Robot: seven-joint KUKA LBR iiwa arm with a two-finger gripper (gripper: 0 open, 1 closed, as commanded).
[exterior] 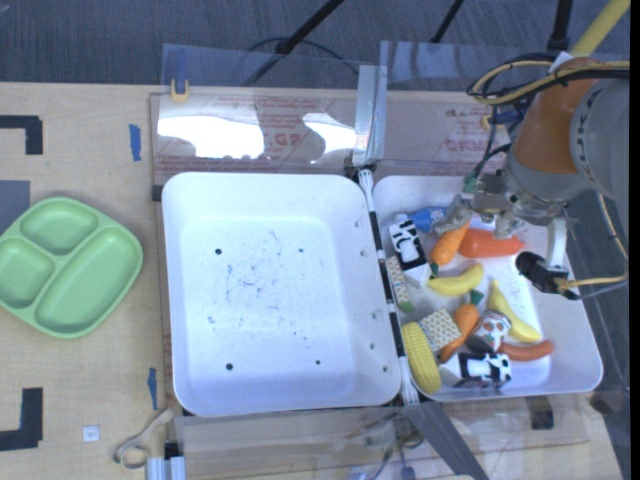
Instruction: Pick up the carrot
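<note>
The arm (560,138) is being extended in from the right, over the upper part of the right bin (575,353). The gripper (490,213) is being held low above the toys at the bin's far end, just beside a carrot (450,243) that is lying tilted there, thick end down and to the left. Nothing is being seen between the fingers, and whether they are wide or narrow cannot be told. A red toy (492,245) is lying just right of that carrot, partly under the gripper. A second carrot (464,321) is lying lower in the same bin, near the middle, between a banana (456,281) above it and a cracker (437,325) to its left. A corn cob (420,357) is resting along the bin's left wall, and a black-and-white toy cow (484,367) is standing near the front edge beside a sausage (524,349). The left bin (200,203) is being shown beside it on the table (80,138), and a green divided plate (66,265) is lying well apart at the table's left.
</note>
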